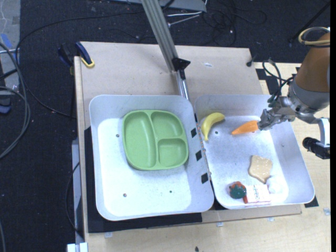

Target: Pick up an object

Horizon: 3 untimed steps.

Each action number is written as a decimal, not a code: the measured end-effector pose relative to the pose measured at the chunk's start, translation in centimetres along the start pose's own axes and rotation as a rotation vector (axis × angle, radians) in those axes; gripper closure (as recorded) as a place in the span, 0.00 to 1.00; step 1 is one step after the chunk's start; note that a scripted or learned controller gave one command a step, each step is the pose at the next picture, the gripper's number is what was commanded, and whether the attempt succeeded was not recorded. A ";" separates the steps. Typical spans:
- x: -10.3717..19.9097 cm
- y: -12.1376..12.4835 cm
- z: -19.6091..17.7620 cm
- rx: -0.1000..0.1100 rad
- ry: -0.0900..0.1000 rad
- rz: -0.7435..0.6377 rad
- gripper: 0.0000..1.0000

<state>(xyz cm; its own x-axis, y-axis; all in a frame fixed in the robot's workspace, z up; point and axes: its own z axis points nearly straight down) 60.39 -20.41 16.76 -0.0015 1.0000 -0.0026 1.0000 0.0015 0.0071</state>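
Observation:
An orange carrot [244,128] lies in the right bin [294,156] near its back, pointing left. My gripper [265,121] is right at the carrot's right end, touching or overlapping it. A yellow banana [211,123] sits just left of the carrot by the bin's left wall. Toward the front lie a tan slice of bread [260,168], a red and green toy [237,190], and a small white and red item [258,195].
A green divided plate [155,139] rests in the left bin [110,188]. A grey metal pole [163,30] slants down to the back of the divide between the bins. The arm's grey and orange wrist [315,77] hangs over the right bin's back right corner.

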 end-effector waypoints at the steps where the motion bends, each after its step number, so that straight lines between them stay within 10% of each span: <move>1: 0.1 0.7 -4.5 0.000 0.000 -0.001 1.00; 2: 0.3 1.6 -10.6 -0.001 0.000 -0.002 1.00; 3: 5.7 0.5 -9.0 0.009 0.004 -0.005 1.00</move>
<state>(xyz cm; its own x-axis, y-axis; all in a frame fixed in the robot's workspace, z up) 60.82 -14.70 25.78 -0.0065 1.0000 0.0014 1.0000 0.0065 -0.0020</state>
